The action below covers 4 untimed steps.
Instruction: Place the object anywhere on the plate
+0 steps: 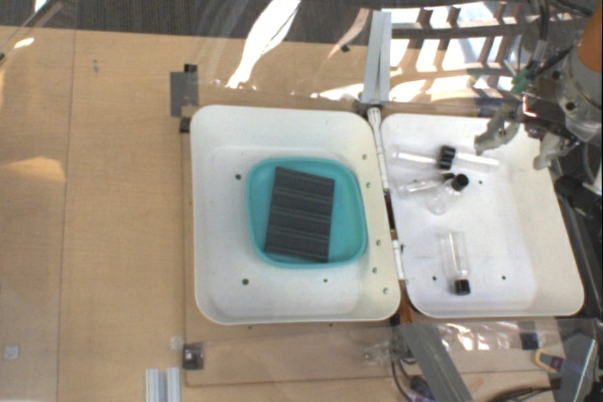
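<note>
My hand (513,132) hung over the right bin's (528,297) far edge; whether it was clenched, I couldn't tell.

Three clear black-capped vials (457,262) lie in the right bin (537,231).

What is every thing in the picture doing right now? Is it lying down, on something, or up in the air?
Dark ribbed block: lying flat on the plate.
Teal plate: flat in the left bin, carrying the block.
Three clear vials with black caps: lying on their sides in the right bin.
End effector: over the right bin's far right corner, nothing seen in it.
</note>
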Each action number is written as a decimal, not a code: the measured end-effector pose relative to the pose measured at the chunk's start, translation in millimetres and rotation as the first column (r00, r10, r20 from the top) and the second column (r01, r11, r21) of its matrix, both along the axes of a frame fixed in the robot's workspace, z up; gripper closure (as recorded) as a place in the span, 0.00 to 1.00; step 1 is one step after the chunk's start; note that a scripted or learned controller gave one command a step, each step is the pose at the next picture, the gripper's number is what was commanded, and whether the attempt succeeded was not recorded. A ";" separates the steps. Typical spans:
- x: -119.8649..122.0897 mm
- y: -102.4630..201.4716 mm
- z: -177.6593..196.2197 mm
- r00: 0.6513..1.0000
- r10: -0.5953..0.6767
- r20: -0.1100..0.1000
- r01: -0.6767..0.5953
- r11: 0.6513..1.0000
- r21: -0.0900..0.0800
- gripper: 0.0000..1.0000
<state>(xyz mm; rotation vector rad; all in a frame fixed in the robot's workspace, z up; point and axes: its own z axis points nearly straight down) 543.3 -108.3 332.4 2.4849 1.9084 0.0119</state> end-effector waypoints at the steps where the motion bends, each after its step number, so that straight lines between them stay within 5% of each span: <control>1: -42.6 12.5 65.1 0.961 -0.277 0.003 0.277 0.961 0.002 0.00; 2: -53.8 24.4 104.5 0.828 -0.561 0.003 0.561 0.828 0.007 0.00; 3: -53.8 30.5 104.4 0.584 -0.812 0.000 0.812 0.584 0.011 0.00; 4: -54.6 2.5 103.9 0.451 -0.892 -0.003 0.892 0.451 0.012 0.00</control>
